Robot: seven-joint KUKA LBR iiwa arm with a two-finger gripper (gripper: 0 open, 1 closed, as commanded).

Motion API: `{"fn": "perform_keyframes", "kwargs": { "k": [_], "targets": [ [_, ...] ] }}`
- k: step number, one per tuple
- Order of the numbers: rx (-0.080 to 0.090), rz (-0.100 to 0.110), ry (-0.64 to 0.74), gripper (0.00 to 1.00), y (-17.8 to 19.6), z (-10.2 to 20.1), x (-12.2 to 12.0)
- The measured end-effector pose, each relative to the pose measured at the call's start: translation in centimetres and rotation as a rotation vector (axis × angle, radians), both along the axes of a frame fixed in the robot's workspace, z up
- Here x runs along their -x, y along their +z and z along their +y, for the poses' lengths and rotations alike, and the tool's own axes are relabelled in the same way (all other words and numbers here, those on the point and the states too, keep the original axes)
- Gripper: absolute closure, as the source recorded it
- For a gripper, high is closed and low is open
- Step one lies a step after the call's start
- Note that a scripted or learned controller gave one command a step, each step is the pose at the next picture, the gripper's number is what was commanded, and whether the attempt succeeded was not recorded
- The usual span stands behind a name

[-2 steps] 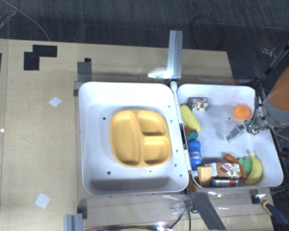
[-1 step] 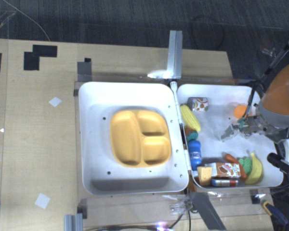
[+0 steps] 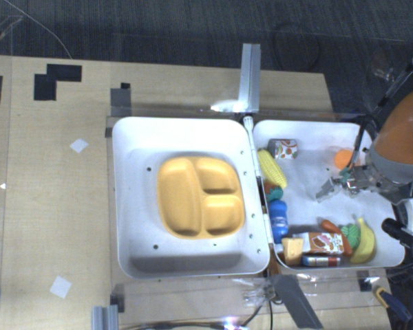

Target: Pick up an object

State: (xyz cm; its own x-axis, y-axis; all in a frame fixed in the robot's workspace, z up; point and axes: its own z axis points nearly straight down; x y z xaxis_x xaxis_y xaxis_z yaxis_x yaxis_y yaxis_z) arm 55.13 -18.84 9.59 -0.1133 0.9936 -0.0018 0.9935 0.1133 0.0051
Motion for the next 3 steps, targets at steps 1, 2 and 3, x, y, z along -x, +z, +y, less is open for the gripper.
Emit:
{"fn": "perform_keyframes", "kwargs": {
  "k": [1, 2, 3],
  "targets": [
    [0.001, -0.004, 0.013, 0.00, -0.9, -0.8, -5.8],
    [0.006, -0.014, 0.022, 1.00, 0.6, -0.8, -6.1],
    [0.001, -0.008, 0.102, 1.00, 7.8, 4.9, -3.7]
  ]
}}
